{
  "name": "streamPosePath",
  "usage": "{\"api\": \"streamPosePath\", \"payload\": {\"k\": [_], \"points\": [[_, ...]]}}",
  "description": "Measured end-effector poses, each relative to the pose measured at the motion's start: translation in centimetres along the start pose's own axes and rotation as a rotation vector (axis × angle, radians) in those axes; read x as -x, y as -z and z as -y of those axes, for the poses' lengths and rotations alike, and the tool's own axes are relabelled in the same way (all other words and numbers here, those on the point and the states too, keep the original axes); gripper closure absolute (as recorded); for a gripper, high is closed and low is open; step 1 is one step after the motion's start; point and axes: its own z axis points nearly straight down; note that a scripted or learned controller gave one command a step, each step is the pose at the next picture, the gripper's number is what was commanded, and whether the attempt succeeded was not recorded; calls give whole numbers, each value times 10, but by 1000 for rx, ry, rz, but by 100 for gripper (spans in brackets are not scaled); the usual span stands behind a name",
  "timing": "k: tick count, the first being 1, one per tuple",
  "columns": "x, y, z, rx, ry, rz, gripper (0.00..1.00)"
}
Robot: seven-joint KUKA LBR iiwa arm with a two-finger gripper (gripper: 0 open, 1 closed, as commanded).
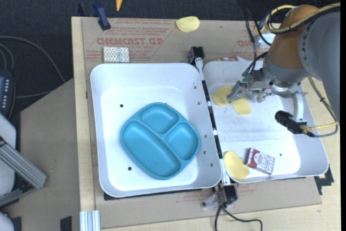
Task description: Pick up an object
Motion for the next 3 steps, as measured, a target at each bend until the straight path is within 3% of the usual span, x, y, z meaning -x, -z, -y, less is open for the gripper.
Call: {"api": "streamPosePath", "payload": {"k": [1, 2, 3], "points": [[-9, -10, 9, -2, -2, -2, 0], [-9, 0, 9, 0, -1, -1, 100], [-9, 0, 9, 0, -1, -1, 0]]}}
